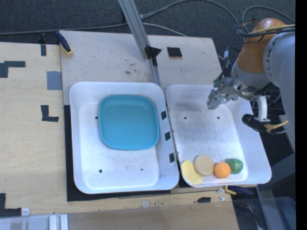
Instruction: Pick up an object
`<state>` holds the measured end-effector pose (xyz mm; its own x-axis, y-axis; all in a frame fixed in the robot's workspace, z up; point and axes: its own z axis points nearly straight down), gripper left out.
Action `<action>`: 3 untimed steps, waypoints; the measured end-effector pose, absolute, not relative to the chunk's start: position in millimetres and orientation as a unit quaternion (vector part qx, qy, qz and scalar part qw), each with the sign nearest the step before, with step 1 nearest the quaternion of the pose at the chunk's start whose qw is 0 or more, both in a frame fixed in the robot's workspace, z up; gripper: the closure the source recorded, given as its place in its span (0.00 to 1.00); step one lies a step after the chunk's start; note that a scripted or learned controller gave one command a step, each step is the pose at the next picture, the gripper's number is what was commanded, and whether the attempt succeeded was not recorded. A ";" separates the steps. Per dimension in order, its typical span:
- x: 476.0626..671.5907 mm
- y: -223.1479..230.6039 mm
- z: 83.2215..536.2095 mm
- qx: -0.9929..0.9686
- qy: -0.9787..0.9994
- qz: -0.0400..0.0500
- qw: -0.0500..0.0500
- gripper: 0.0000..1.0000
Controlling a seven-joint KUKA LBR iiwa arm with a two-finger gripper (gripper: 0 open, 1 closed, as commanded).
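The arm (268, 56) reaches in over the right bin (249, 143), which I use as the landmark. The gripper (214, 101) hangs over the far end of the right bin, near its back rim. It is small and dark from up here, and I cannot tell if it is open or closed. Nothing shows in it.

The things to pick up all sit in a row at the near end of the right bin, well apart from the gripper. There is a yellow piece (190, 172) at the row's end nearest the left bin, a tan round piece (204, 165) touching it, an orange ball (222, 170) next, and a green piece (235, 165) just beside the ball. They look like toy food.

Just beside the right bin is the left bin (86, 138), and a blue plate (129, 121) lies flat in it.

So I think the job has hardly started. No thing is lifted yet. The gripper must go to the near end of the right bin, come down on one thing, grip it and lift it.

I cannot read any words, labels or brand names anywhere
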<state>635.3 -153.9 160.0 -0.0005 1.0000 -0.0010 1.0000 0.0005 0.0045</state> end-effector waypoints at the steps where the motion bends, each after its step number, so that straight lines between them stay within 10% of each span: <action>1: 628.1 -159.4 210.3 0.707 0.707 0.001 0.002 1.00; 3: 602.6 -105.2 234.8 0.706 0.709 0.000 -0.001 1.00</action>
